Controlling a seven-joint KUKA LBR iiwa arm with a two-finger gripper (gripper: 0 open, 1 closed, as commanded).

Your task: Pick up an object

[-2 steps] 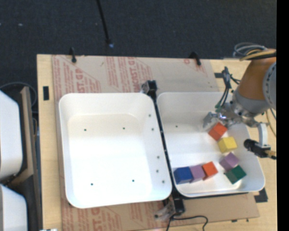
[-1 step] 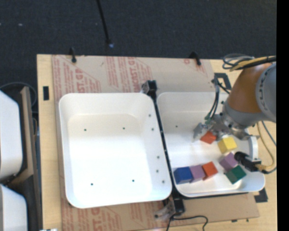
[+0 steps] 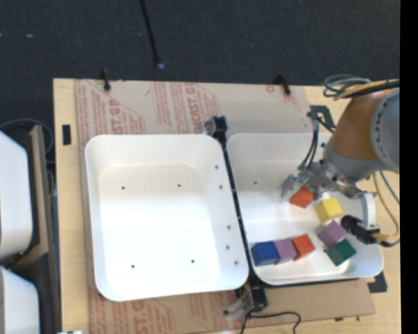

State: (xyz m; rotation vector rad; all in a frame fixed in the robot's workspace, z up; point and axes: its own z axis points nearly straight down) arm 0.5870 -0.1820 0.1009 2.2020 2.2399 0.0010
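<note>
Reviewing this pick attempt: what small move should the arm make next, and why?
Probably a short descent onto the orange block, then close. The gripper sits right at that block in the right bin, apart from the yellow block, so nothing crowds that side.

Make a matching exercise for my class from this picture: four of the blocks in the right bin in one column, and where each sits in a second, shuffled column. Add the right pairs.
Blocks:
1. blue block
2. yellow block
3. green block
4. orange block by the gripper

Places:
A. nearest the bin's front right corner
B. just below the arm's wrist, farthest back of the blocks
C. leftmost in the front row, near the divider between the bins
D. right of the orange block by the gripper, above the purple block

Pairs: 1-C, 2-D, 3-A, 4-B
</note>
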